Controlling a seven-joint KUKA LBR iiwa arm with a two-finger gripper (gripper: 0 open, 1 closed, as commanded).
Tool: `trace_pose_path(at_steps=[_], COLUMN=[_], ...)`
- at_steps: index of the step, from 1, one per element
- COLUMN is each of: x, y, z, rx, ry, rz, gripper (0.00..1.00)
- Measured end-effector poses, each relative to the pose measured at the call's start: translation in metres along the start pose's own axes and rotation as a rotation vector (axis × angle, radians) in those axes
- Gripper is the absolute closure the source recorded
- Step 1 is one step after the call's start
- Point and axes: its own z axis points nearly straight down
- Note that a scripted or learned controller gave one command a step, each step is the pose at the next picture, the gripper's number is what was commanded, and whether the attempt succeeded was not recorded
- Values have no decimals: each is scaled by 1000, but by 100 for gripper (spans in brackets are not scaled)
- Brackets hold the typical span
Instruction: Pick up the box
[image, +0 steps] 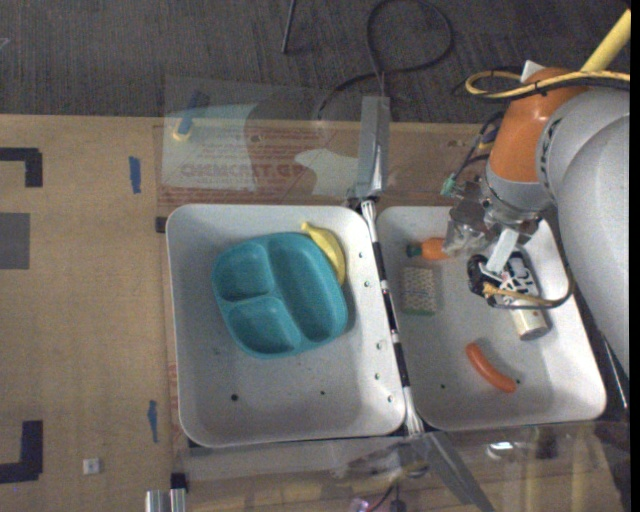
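Observation:
A small dark box with white print (519, 270) lies in the right bin (570, 400), partly hidden under the wrist. My gripper (465, 238) hangs over the bin's far side, just left of the box and right of an orange carrot-like piece (432, 249). From this angle nothing shows as held in the gripper.
A grey-green speckled block (421, 288) lies left in the right bin, an orange sausage (491, 367) near its front, and a pale cylinder (530, 322) below the box. The left bin (200, 400) holds a teal divided plate (281, 294) and a banana (328, 247).

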Motion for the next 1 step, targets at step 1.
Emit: trace_pose_path(at_steps=[1], x=[1], y=[1], z=[-11], rx=[-3], ry=[-2], rz=[-3], gripper=[100])
